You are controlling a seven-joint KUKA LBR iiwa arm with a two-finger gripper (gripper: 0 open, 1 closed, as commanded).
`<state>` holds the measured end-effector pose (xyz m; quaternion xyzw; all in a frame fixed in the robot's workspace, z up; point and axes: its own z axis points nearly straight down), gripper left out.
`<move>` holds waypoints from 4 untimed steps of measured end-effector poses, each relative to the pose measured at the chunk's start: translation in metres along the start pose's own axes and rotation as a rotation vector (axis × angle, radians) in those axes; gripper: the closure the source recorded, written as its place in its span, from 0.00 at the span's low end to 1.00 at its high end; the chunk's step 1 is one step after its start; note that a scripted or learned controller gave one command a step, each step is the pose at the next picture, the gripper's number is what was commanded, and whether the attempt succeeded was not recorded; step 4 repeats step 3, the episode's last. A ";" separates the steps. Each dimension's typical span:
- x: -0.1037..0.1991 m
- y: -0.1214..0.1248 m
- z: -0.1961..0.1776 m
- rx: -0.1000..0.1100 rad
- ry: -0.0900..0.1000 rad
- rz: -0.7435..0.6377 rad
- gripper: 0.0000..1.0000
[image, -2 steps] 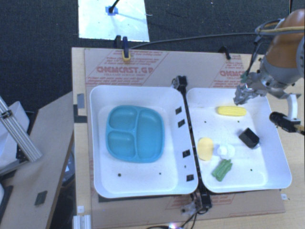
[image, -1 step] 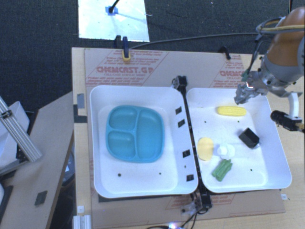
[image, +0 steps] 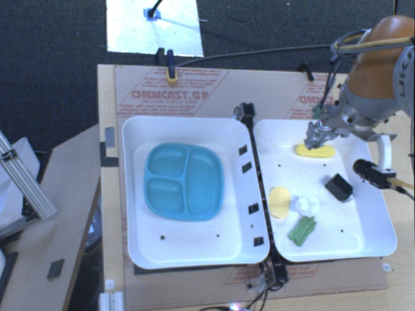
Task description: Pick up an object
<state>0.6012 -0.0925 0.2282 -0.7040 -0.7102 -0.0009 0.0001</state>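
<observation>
Now | my gripper [image: 316, 139] hangs over the yellow banana [image: 316, 151] in the right bin [image: 379, 229] | grip state: cannot tell | board [image: 170, 94] reads "CHEMCAST GP" | blue tray [image: 183, 181] in left bin [image: 139, 251]

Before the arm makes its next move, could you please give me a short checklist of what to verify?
1. Gripper over a target: ok, it sits right at the left end of the yellow banana-shaped piece in the right bin.
2. Object held between the fingers: cannot tell.
3. Neighbours clear of the target: ok, the black block, pale yellow piece, white piece and green piece lie apart from it.
4. Left bin content: ok, blue divided plate lies flat.
</observation>
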 end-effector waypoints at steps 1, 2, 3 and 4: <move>0.053 -0.018 0.011 0.001 0.000 0.000 1.00; 0.108 -0.040 0.018 0.003 0.001 -0.001 1.00; 0.159 -0.053 0.024 0.002 0.001 -0.001 1.00; 0.159 -0.053 0.024 0.002 0.001 -0.001 1.00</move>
